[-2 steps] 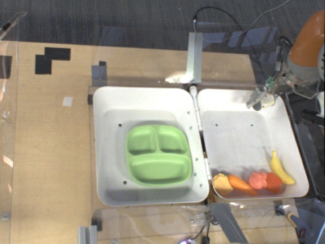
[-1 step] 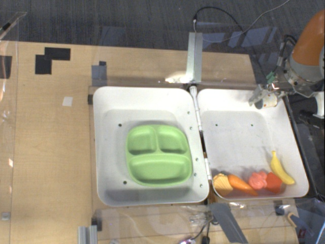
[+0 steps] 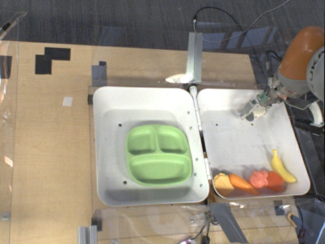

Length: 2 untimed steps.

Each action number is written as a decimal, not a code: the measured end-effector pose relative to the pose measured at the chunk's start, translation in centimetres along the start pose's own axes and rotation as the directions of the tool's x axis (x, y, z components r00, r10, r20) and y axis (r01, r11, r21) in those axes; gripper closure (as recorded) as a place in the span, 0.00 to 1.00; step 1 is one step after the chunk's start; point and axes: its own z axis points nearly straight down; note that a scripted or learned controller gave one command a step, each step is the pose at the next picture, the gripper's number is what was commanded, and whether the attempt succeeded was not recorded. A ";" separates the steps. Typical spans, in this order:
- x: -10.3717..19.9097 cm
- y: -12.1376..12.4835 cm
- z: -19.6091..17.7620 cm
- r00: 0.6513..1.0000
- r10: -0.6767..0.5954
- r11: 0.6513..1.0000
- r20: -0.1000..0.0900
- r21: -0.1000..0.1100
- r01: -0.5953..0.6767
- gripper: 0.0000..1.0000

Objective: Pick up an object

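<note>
My gripper (image 3: 252, 111) hangs over the far part of the right bin (image 3: 238, 141), its two fingers spread apart with nothing between them. The toy foods lie well away from it along the bin's near edge: a yellow banana (image 3: 282, 166) at the right, a red piece (image 3: 274, 181), a pink-red piece (image 3: 259, 178), an orange carrot (image 3: 242, 182) and a tan piece (image 3: 223, 181) in the near left corner. All of them rest on the bin floor.
The left bin (image 3: 109, 136) holds a green divided plate (image 3: 159, 154). A metal post (image 3: 195, 57) stands behind the divider between the bins. Cables run behind the bench at the top right.
</note>
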 end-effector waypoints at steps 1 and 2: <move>0.1 0.1 -0.9 1.000 -0.002 1.000 -0.001 -0.001 0.002 1.00; 0.0 0.0 -2.1 0.999 -0.034 0.999 0.010 -0.008 0.034 1.00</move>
